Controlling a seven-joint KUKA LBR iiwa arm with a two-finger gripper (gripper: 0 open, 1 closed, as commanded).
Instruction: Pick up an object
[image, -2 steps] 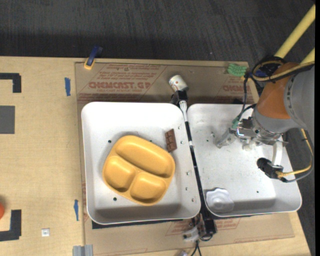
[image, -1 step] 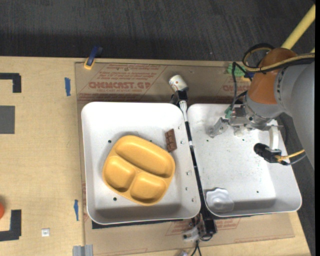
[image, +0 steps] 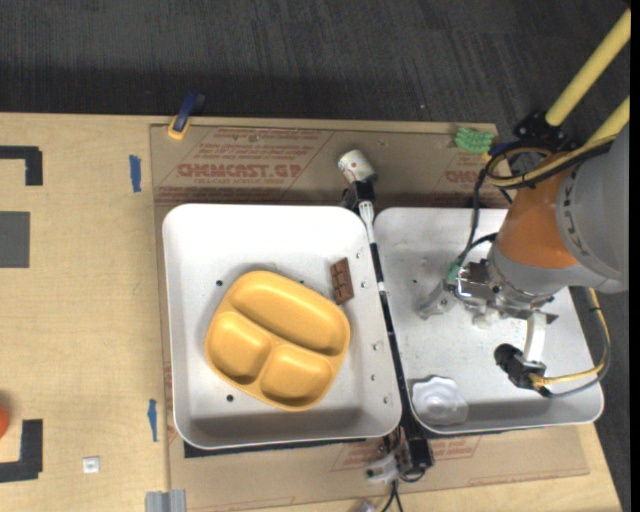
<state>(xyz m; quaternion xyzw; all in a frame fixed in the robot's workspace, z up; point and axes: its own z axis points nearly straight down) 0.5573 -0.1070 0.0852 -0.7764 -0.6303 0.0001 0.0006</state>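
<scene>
Yellow plastic marks the largest candidate: a sectioned tray (image: 278, 339) lying in the left bin (image: 190, 300), well apart from the jaws (image: 470, 297) and to their left. I read the jaws low over the floor of the right bin (image: 570, 400). I cannot tell their state. A clear lidded cup (image: 438, 400) lies near the jaws, toward the front wall. A small brown block (image: 341, 281) rests beside the tray. Nothing appears lifted; I judge the grasp and the lift both remain to do.
</scene>
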